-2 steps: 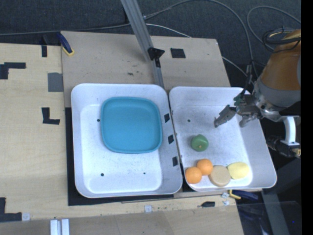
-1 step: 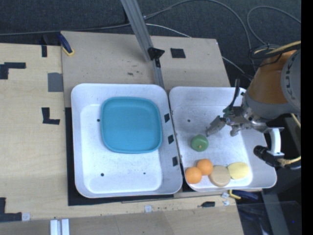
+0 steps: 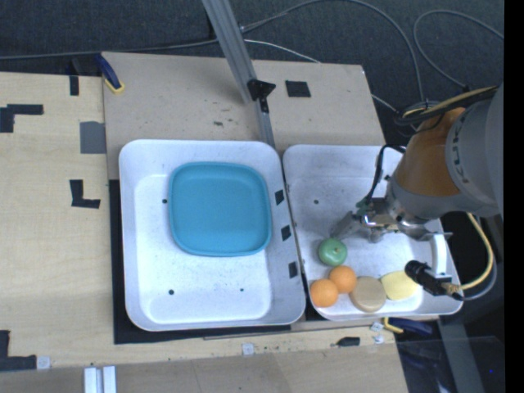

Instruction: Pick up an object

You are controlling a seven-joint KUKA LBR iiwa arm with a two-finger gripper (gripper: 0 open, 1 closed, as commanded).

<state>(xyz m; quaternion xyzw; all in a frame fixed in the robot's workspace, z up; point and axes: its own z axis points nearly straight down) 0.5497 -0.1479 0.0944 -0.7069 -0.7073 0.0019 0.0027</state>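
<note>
Right bin (image 3: 327, 166), end effector (image 3: 350, 223) above green ball (image 3: 332, 252)

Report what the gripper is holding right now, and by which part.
Cannot be told. The gripper sits low in the right bin, just above the green ball, but nothing shows between its fingers.

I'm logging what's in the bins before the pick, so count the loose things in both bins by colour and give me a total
Blue: 1, the plate in the left bin
Green: 1, the round fruit in the right bin
Orange: 2, the round fruits
Tan: 1, the disc
Yellow: 1, the pale lump
Total: 6
</note>
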